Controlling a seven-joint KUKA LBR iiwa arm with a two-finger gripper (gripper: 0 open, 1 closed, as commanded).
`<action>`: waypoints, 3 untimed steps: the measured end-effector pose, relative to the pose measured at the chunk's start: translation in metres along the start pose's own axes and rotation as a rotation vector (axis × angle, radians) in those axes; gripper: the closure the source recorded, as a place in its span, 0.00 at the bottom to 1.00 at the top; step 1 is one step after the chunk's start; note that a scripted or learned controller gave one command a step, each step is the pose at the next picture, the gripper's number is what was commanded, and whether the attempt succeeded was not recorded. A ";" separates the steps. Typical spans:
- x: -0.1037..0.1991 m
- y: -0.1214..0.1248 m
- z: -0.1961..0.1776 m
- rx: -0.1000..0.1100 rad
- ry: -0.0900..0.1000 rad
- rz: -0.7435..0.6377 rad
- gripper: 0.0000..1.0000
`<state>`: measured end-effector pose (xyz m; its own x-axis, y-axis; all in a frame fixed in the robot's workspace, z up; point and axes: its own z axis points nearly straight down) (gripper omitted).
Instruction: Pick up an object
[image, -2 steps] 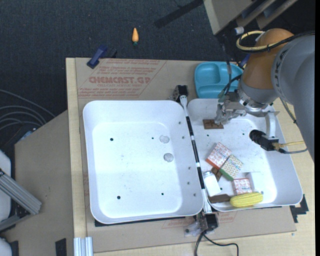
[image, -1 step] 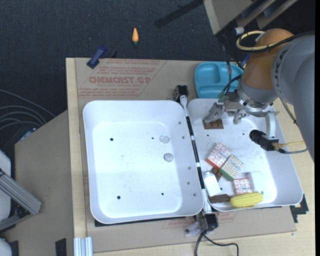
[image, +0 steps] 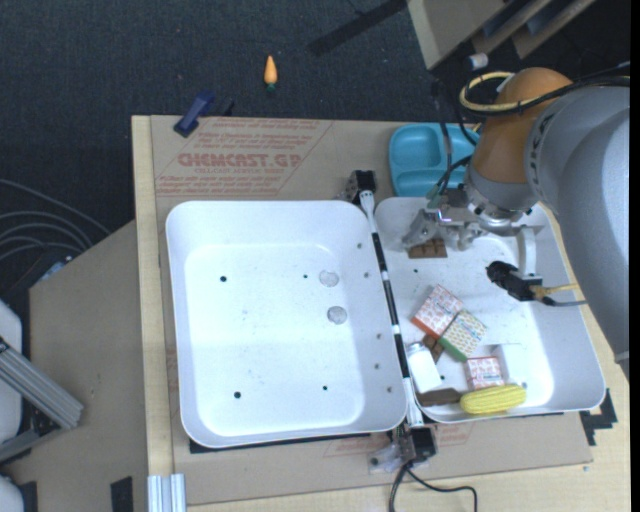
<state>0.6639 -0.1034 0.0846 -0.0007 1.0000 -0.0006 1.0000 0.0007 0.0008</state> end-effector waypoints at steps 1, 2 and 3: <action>0.000 0.003 -0.014 -0.008 -0.001 -0.002 1.00; 0.001 0.002 -0.014 -0.007 -0.001 -0.002 0.00; 0.001 0.003 -0.024 -0.010 -0.002 -0.002 1.00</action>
<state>0.6671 -0.1027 0.1087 -0.0030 1.0000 -0.0026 0.9999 0.0030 0.0105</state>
